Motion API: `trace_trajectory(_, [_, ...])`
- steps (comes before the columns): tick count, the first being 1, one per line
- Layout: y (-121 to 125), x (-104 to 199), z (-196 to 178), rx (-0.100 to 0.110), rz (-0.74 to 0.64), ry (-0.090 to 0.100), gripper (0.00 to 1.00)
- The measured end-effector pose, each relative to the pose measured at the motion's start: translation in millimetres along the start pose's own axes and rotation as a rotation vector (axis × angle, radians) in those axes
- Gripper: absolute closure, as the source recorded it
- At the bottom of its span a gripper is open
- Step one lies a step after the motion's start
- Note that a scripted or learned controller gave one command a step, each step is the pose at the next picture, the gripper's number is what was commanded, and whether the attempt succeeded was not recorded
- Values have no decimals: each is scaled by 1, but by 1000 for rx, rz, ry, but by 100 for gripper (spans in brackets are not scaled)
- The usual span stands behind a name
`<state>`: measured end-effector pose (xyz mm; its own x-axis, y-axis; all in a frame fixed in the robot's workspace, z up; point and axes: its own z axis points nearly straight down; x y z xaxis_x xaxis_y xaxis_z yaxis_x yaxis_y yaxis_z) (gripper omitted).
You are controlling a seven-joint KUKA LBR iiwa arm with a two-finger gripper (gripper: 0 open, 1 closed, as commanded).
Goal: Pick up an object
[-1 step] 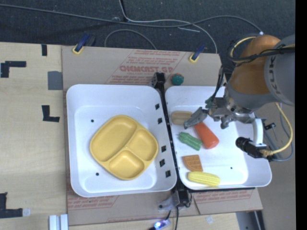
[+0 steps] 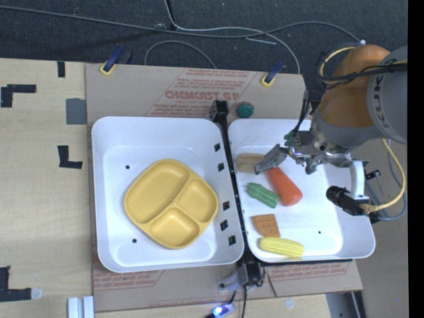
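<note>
The right bin (image 2: 331,244) holds a red-orange carrot (image 2: 285,185), a green vegetable piece (image 2: 262,193), a brown cracker-like square (image 2: 266,225), a yellow corn cob (image 2: 281,246) and a tan flat piece (image 2: 248,161). My gripper (image 2: 291,160) hangs over the bin's upper middle, just above the carrot's top end. Its fingers (image 2: 270,159) are spread apart, and nothing is between them. The left bin (image 2: 106,177) holds a yellow divided plate (image 2: 171,203).
A small teal object (image 2: 246,109) lies on the cardboard behind the bins. Yellow clamps (image 2: 112,59) and cables lie at the back. A black fitting (image 2: 344,199) with a yellow cable sticks out at the right bin's right side.
</note>
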<state>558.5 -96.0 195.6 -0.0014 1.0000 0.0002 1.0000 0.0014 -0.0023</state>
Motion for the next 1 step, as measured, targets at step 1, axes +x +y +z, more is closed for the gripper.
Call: trace_trajectory(1, [-1,-4,44,3,1,-1,0])
